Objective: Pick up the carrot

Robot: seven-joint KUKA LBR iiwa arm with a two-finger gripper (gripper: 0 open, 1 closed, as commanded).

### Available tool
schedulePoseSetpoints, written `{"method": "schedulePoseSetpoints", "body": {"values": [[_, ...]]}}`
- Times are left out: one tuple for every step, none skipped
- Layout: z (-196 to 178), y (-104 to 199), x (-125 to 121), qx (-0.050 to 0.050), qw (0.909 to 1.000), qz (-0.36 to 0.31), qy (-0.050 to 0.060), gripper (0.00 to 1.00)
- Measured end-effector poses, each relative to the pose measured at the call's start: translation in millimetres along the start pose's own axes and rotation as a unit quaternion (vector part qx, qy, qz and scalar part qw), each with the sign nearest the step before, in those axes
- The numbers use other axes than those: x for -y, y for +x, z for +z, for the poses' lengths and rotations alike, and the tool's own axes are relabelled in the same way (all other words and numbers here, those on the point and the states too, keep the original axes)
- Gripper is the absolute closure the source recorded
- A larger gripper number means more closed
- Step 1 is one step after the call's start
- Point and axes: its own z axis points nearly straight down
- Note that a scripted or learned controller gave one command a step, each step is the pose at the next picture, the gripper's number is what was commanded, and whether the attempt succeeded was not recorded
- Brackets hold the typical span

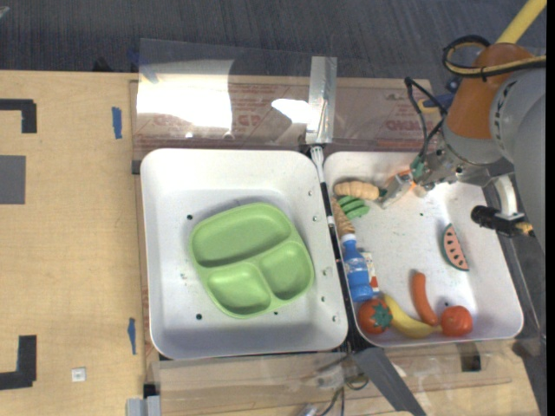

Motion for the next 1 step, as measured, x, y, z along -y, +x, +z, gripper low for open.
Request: {"method": "schedulePoseSetpoints", "body": {"values": [[-1.4,-46.5,5.3,-0.012,0.9997,0.020,0.002,0.00]]}}
